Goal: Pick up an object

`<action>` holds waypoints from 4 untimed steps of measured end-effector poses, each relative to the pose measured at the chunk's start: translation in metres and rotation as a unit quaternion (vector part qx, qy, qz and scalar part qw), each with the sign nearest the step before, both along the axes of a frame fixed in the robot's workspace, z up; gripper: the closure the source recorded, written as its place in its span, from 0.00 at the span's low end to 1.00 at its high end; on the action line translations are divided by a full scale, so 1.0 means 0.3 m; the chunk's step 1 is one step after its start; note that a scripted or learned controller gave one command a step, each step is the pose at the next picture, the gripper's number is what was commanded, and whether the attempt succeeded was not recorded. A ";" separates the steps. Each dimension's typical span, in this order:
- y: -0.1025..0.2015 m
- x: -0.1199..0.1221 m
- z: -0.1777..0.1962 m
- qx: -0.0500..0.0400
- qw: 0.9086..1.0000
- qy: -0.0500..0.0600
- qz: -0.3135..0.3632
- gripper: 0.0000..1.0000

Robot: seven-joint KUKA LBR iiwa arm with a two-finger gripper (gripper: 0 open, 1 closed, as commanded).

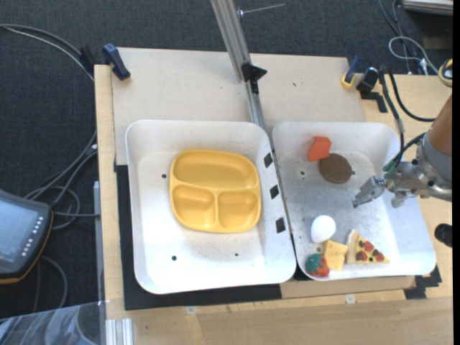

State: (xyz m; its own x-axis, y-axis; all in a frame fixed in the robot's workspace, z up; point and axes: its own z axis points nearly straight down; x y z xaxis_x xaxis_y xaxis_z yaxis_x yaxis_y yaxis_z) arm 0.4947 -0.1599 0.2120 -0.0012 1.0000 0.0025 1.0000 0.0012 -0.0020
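Note:
The right bin (413,243) holds several small items. An orange-red block (320,148) and a brown round disc (336,169) lie toward its back. A white ball (323,228), a yellow cheese wedge (334,253), a pizza slice (365,250) and a small green and red piece (316,264) lie near its front edge. My gripper (376,200) hangs over the right half of this bin, just right of the brown disc. It is open, with nothing between its fingers.
A yellow divided plate (215,190) lies in the middle of the left bin (144,214). A slanted metal pole (237,42) runs down to the gap between the bins. Cables and clamps sit at the bench's back right corner.

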 end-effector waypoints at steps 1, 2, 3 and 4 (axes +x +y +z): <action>0.000 0.000 0.000 0.000 1.000 -0.001 0.000 0.00; -0.013 -0.005 -0.208 0.001 1.000 0.003 -0.001 0.00; -0.010 -0.010 -0.385 0.001 1.000 0.003 0.000 0.00; -0.010 -0.002 -0.339 0.000 1.000 -0.001 0.000 1.00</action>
State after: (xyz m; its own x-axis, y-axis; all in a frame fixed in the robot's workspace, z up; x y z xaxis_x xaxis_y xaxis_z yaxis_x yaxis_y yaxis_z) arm 0.4940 -0.1629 0.1104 -0.0009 1.0000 0.0018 1.0000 0.0009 0.0010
